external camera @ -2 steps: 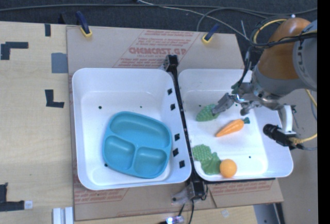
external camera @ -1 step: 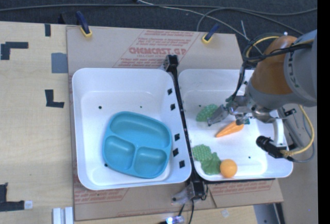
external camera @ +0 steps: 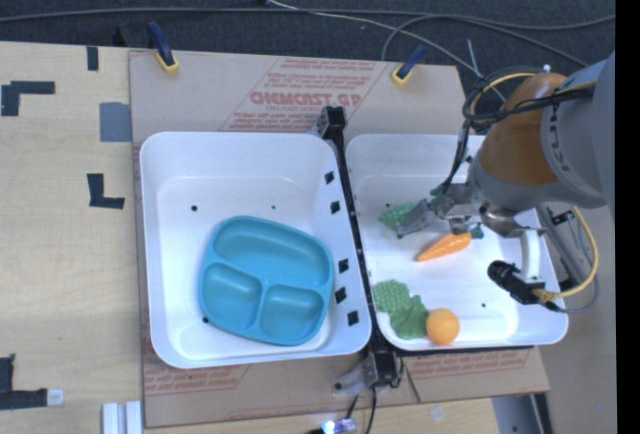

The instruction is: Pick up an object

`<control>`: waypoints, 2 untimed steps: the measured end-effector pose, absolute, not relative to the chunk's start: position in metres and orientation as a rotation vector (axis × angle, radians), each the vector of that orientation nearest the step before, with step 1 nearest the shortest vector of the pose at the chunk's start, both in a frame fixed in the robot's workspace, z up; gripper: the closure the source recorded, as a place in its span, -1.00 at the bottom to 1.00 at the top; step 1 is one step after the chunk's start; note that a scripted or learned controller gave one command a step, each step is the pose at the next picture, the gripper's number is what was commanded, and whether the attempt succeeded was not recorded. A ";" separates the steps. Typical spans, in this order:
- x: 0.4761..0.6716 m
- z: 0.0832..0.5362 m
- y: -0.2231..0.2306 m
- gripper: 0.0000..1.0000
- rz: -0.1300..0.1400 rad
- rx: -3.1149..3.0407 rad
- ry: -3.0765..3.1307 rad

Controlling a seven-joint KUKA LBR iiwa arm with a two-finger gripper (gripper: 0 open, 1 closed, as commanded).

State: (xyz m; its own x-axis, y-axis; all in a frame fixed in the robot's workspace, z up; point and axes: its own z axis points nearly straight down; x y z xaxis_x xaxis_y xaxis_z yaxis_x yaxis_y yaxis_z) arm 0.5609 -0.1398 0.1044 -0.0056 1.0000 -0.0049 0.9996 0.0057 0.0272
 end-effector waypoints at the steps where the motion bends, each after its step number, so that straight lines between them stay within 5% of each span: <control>1: 0.558 0.109 -0.140 1.00 0.013 2.207 2.217; 2: 0.551 0.157 -0.133 1.00 0.003 2.218 2.223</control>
